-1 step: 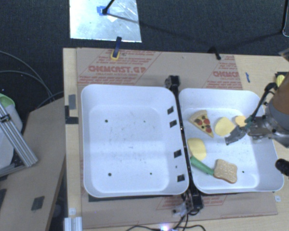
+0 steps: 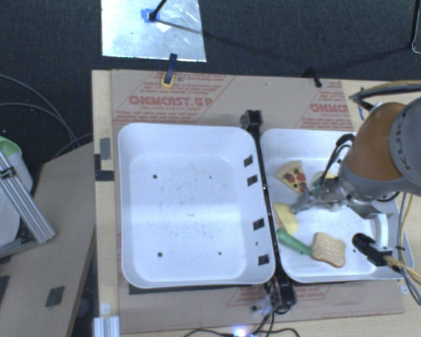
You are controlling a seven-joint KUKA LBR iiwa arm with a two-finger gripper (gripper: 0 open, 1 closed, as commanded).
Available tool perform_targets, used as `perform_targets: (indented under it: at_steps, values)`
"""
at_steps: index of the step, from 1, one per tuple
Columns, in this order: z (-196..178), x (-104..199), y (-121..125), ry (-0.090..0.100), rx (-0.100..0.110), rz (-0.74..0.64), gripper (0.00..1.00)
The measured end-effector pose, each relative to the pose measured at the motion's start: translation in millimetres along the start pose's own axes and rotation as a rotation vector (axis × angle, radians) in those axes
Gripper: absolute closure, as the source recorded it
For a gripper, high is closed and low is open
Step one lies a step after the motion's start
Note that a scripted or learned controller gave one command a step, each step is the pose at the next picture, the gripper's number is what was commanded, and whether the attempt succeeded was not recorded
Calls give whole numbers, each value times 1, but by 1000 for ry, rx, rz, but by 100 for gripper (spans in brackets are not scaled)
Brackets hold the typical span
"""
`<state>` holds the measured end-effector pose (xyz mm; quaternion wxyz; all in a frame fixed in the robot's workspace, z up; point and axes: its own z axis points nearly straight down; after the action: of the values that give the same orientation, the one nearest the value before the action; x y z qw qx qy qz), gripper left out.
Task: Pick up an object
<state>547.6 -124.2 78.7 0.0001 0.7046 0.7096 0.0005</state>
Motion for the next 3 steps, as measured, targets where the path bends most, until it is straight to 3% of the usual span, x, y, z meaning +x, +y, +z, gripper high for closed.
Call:
perform_targets:
  at_steps: [1,2,3]
  values:
    - [-7,34,49,0,-6,-2,0]
    - [-7,31,120,-2,-9,0,0]
    - [-5,27,66,0,3,7,0]
